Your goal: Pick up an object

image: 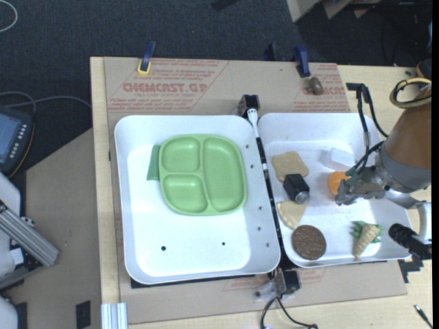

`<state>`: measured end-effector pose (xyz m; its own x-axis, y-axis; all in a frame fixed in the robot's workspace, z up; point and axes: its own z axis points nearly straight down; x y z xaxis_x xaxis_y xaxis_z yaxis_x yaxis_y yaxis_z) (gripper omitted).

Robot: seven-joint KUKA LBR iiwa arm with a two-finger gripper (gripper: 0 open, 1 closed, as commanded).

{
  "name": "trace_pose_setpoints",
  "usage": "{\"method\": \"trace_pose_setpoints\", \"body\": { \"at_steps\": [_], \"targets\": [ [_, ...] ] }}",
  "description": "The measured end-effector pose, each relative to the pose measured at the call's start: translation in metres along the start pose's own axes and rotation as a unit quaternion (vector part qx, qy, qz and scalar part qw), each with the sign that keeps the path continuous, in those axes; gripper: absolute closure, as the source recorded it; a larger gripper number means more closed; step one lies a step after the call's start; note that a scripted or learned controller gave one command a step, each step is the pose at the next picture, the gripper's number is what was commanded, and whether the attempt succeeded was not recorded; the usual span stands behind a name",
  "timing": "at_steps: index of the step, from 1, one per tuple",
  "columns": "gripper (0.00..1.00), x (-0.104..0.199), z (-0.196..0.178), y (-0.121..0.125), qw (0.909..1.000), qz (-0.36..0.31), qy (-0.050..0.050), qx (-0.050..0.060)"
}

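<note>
The right bin [322,127] holds several small items. A tan bread slice [289,164] and a black block [296,187] lie at its left side. A pale yellow wedge [291,214] and a round brown cookie [309,241] sit nearer the front. A white piece [339,157] lies further back, and a yellow-green corn piece [365,235] rests at the front right. An orange object [337,181] sits mid-bin, partly hidden by my gripper [348,190], which hangs low right beside and over it.
A green divided plate [202,173] lies in the left bin [137,218]. The grey and orange arm [410,149] covers the right bin's right edge. Clamps [145,59] and cables stand along the bench's back.
</note>
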<state>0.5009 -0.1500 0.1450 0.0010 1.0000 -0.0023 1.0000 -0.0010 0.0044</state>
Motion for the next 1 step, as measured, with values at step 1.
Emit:
{"method": "trace_pose_setpoints", "body": {
  "at_steps": [1],
  "targets": [
    [1.00, -0.0006, -0.0587, -0.0073, 1.0000, -0.001, 0.000, -0.001]
  ]
}}
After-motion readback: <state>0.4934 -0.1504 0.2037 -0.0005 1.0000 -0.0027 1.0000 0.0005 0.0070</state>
